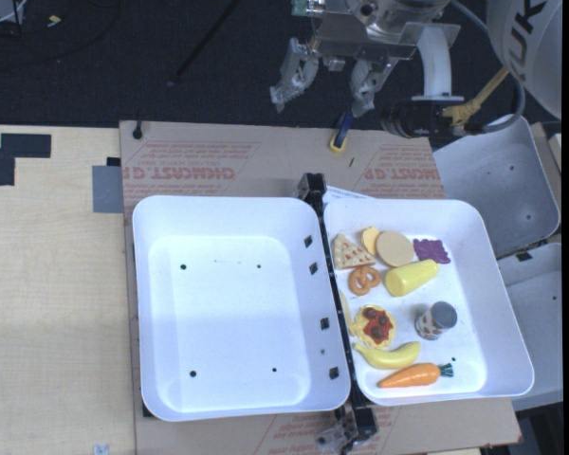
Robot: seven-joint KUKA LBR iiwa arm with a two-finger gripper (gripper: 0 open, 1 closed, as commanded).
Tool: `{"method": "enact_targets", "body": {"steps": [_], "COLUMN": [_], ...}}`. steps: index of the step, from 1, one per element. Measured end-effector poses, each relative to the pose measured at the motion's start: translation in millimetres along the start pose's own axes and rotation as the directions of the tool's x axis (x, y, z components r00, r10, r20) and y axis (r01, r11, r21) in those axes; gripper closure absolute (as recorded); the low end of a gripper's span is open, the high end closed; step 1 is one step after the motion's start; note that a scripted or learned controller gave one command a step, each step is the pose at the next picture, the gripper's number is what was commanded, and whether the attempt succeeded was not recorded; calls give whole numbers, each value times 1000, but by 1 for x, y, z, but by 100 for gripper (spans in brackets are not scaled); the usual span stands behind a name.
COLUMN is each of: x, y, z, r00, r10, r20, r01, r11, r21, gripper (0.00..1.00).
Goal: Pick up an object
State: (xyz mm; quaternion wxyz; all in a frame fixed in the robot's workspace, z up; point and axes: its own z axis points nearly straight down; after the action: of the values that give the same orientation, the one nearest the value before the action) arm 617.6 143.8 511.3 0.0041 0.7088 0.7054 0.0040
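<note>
My gripper (324, 81) hangs high above the back edge of the bench, behind both bins. Its two fingers (289, 76) are spread apart with nothing between them. The right bin (498, 282) holds several toy foods: a pizza slice (351, 251), a round cracker (394, 248), purple grapes (432, 250), a pretzel (364, 279), a yellow pepper-like piece (411, 277), a small pizza (375, 325), a grey can (437, 319), a banana (389, 354) and a carrot (412, 375).
The left bin (152, 254) sits beside the right one, joined by a black divider (327, 292). Both rest on a cardboard sheet (218, 164). A small blue-and-yellow item (340, 136) lies on the cardboard behind the bins. A grey metal plate (498, 173) stands at the right.
</note>
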Motion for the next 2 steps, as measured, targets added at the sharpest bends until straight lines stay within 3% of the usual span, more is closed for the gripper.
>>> {"method": "enact_targets", "body": {"steps": [1, 2], "x": [3, 47], "y": [-1, 5], "z": [-1, -27], "r00": [1000, 1000], "r10": [-7, -10], "r20": [2, -1], "r01": [7, 10], "r11": [1000, 1000], "r21": [18, 13], "gripper": [100, 100]}}
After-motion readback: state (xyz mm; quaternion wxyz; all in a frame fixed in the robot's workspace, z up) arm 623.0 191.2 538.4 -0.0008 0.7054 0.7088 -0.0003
